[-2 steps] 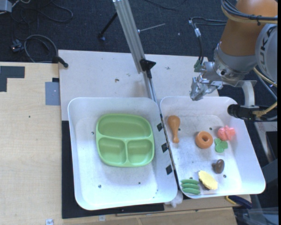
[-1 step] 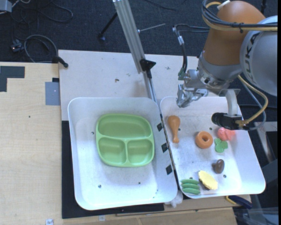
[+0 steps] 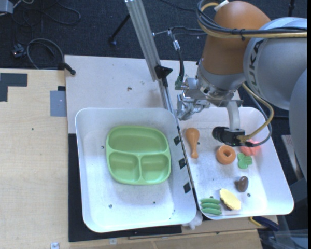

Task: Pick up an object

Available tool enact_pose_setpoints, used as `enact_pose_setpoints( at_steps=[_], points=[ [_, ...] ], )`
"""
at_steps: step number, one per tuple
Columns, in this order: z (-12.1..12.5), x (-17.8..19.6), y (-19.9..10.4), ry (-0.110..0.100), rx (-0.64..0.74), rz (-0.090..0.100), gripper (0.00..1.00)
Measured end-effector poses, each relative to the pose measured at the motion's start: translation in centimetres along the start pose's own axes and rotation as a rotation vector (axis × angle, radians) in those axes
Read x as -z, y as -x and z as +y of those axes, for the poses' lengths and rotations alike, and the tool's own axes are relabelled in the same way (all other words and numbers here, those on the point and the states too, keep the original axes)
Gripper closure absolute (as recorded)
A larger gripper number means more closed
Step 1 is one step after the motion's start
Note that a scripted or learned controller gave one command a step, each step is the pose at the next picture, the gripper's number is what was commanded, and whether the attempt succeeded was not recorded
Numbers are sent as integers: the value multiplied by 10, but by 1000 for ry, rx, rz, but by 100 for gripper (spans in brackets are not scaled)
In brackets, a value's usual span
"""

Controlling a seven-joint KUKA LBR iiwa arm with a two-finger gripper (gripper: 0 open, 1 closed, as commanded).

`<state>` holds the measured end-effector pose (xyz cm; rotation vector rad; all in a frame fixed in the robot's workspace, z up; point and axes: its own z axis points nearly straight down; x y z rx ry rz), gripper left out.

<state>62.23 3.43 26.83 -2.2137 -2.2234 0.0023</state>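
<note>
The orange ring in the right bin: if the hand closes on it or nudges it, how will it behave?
The orange ring looks like a moulded toy doughnut, so probably stiff and light. It lies flat on the right bin, so a nudge should slide it, not roll it. Its rounded, glossy-looking edge may slip from the hand; the green piece beside it could get bumped.

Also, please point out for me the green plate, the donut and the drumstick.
Plate (image 3: 138, 139): camera view, on the floor of its top compartment.
Donut (image 3: 226, 155): camera view, on the orange ring's left side.
Drumstick (image 3: 192, 136): camera view, on its thick upper end.
</note>
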Motion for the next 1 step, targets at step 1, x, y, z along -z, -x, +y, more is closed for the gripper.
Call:
enact_pose_setpoints(
  at_steps=[1],
  points=[
    [-17, -10, -50, -2, 0, 0, 100]
  ],
)
